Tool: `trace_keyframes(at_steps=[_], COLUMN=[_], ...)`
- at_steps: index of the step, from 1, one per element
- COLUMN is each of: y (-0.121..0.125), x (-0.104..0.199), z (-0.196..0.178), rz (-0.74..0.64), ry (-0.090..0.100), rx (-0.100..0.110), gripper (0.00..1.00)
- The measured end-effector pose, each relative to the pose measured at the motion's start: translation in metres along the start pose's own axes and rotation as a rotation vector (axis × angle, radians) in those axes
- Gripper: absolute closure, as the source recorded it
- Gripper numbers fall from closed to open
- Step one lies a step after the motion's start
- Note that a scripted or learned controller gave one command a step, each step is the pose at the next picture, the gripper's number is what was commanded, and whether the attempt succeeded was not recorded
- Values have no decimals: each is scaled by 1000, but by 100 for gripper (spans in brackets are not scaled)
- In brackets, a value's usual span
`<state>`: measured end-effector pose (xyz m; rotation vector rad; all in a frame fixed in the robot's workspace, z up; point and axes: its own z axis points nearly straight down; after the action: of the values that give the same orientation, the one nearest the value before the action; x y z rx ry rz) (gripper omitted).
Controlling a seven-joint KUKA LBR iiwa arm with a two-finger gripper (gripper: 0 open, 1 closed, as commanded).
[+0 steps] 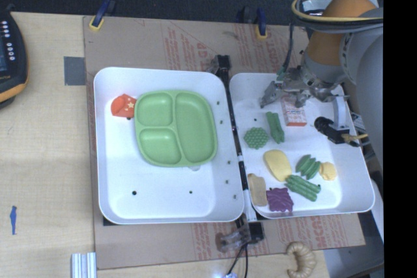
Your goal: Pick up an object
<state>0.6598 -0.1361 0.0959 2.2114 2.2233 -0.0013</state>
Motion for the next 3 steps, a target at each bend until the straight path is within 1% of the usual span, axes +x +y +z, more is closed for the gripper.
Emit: trace_keyframes(at_steps=[1,2,3], y=[-37,-36,-77], x=[-2,-4,68], z=[-3,-15,-184], rz=[-1,-1,-4], ry=[-2,-4,7], rx=[-9,-10,-4], gripper=[0,100,100])
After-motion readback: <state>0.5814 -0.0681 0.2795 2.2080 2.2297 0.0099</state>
